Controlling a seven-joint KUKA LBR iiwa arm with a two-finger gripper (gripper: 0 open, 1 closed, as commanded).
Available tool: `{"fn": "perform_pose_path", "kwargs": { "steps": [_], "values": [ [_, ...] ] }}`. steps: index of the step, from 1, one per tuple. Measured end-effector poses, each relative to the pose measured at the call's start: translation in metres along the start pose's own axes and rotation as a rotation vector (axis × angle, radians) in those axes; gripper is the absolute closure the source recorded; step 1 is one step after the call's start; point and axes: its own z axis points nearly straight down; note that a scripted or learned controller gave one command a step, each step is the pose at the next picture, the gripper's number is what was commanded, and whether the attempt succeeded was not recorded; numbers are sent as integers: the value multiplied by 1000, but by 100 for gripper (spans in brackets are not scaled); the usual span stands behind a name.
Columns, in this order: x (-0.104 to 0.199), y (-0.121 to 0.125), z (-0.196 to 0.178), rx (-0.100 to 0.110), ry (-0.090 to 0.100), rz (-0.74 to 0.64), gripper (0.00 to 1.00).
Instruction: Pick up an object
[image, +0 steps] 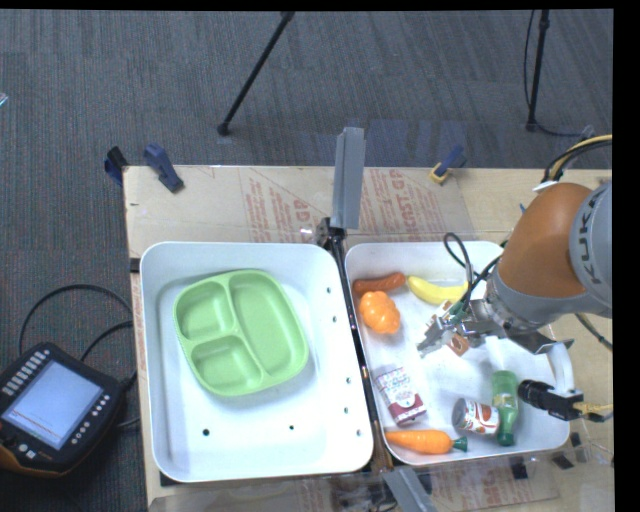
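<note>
Your hand (443, 334) hangs low over bare floor in the right bin (440, 385), its fingers spread and nothing between them. The nearest things are the orange pepper (380, 313) and banana (436, 290). Pick one, centre the fingers across its narrow width, and drop straight down before you squeeze.

- The gripper (447, 335) hangs over the right bin (520, 430).
- An orange fruit (380, 312) sits left of it.
- A banana (436, 290) lies just behind it.
</note>
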Motion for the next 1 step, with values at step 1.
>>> {"fn": "perform_pose_path", "kwargs": {
  "steps": [1],
  "values": [
    [-50, 28, 17, -28, -7, 59, 0]
  ]
}}
